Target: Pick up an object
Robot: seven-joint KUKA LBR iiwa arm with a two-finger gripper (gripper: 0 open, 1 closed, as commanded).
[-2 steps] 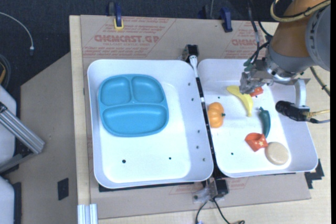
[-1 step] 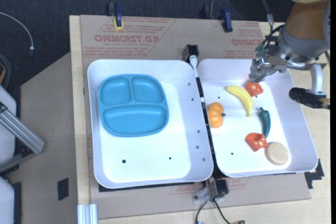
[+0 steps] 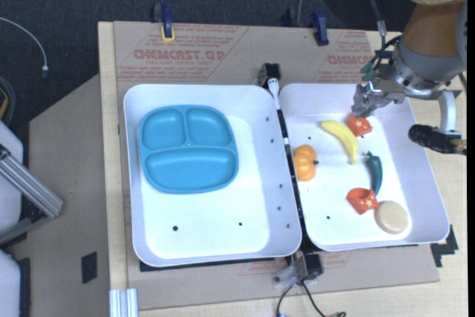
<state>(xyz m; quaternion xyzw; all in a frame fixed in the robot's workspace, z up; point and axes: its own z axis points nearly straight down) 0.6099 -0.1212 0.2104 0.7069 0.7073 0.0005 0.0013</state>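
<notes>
Over the right bin (image 3: 423, 182), toward its 1 o'clock corner, the gripper (image 3: 365, 109) hangs low above a red piece (image 3: 359, 125), which lies touching the upper end of the banana (image 3: 342, 139). By the look of it the step in hand is the approach or the descent onto that red piece; nothing is lifted yet. Whether the fingers are spread or closed I cannot tell, since the wrist hides them from this slant, nor can I tell if they touch the piece. The next move would call for a straight drop with the tips straddling the red piece and staying off the banana at its 8 o'clock side, then a firm close and a lift. Other candidates lie in the same bin: an orange fruit (image 3: 304, 162) at 9 o'clock by the wall, a green pepper (image 3: 373, 171) near centre, a second red piece (image 3: 361, 199) and a pale round (image 3: 392, 217) toward 5 o'clock. The left bin (image 3: 148, 226) bears a blue tray (image 3: 189, 148), well apart from the arm.
</notes>
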